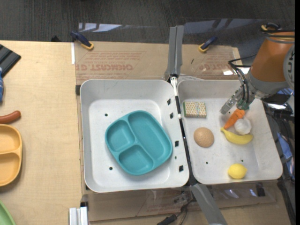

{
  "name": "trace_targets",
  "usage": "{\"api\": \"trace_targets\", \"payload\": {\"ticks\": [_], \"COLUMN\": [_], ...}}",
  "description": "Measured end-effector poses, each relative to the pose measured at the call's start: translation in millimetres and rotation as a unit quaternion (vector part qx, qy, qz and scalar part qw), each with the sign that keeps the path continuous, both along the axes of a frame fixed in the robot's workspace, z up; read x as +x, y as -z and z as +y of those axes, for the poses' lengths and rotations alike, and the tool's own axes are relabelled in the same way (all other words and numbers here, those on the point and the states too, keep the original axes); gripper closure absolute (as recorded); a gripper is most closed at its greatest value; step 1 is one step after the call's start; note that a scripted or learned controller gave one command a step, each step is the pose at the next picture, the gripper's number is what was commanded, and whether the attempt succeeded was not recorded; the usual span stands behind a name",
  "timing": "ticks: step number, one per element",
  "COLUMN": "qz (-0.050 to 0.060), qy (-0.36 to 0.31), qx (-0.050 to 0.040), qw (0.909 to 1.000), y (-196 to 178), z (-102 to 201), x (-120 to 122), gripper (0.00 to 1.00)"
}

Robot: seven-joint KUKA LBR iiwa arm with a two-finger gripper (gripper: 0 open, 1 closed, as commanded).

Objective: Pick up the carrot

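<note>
Carrot (232, 119) in right bin (262, 175), beside banana (237, 137), just below pincer (236, 103), pincer tips at its upper end, pincer opening cannot be told, grasp unconfirmed

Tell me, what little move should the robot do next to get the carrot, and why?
Probably lift straight up a little, slowly. The gripper is right at the top end of the carrot, which leans against the banana and a small white thing in the right bin. A small lift would show whether the carrot comes along.
</note>
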State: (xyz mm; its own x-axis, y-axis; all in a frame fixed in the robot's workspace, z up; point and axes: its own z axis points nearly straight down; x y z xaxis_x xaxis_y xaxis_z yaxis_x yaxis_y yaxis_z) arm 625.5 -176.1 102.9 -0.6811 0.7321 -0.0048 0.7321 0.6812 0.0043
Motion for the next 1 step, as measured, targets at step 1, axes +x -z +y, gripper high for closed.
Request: {"api": "trace_targets", "payload": {"ticks": [1], "qz": [0.001], "qy": [-0.146], "qx": [-0.0012], "qw": [0.9893], "y": [-88.7], "z": [-26.5], "x": [-20.5], "gripper": [1.0]}}
